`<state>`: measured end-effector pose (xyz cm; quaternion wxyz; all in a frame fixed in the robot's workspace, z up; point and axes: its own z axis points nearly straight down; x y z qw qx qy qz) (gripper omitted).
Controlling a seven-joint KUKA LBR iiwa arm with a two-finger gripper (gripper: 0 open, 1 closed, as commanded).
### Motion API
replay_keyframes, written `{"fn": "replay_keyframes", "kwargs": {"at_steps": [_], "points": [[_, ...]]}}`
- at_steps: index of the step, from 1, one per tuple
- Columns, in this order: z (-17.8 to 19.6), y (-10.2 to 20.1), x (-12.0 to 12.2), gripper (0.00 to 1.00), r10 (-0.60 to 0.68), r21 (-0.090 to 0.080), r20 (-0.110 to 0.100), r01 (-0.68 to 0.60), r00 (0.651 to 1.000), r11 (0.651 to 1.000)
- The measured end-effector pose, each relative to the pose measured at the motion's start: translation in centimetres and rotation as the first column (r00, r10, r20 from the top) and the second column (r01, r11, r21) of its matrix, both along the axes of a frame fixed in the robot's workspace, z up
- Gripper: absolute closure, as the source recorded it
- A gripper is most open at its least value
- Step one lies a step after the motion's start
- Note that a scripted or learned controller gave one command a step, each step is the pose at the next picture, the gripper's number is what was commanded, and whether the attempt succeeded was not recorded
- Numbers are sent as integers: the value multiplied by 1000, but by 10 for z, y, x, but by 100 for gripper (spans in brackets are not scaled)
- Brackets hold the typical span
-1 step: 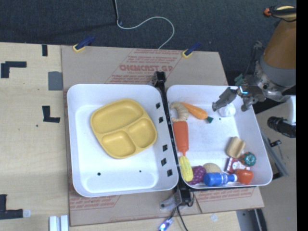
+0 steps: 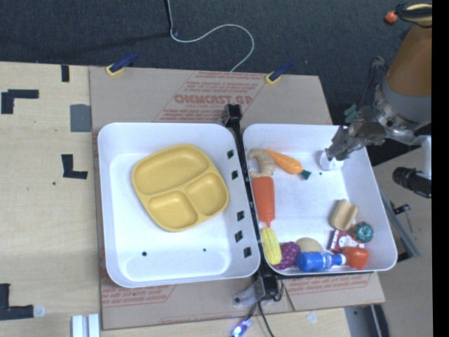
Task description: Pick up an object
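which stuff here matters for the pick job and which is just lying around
For the job: tool; right bin; carrot; orange bottle; corn; blue bottle.

Lying about: left bin; yellow tray; white cable; clamps.

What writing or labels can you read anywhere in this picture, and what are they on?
"CHEMCAST GP", as far as it can be made out: red print, upside down in this view, on the cardboard sheet under the two bins.
A smaller red line beside it: too blurred to read.
The label on the blue bottle in the right bin: too small to read.
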<state>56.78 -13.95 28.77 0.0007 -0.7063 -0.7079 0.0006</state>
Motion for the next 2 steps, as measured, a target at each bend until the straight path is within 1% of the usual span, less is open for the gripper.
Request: {"fn": "replay_keyframes", "kwargs": {"at_steps": [1, 2], "points": [[90, 44, -67, 100, 2, 1, 7, -2, 1000, 1000], [65, 152, -85, 100, 9, 1, -3, -9, 1000, 1000]]}}
